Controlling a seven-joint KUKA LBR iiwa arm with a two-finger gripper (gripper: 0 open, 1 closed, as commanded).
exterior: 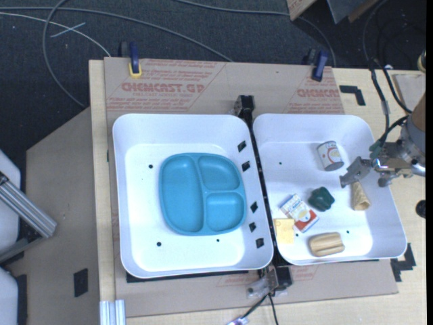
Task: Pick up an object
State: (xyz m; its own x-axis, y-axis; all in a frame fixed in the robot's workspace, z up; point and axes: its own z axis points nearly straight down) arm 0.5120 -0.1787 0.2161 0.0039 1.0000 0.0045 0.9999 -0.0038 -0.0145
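I see my gripper (357, 175) at the right bin's (291, 127) right edge, fingers spread, holding nothing; just below lies the tan cone (359, 196). I judge it light, stiff, smooth; I'd pinch across its middle

Two smooth white plastic bins (128, 181) are gleaming faintly on the matt brown cardboard-covered tabletop (169, 80); the blue three-part plastic plate (201, 193) is looking satiny, and the tan wooden block (325, 244) dull.
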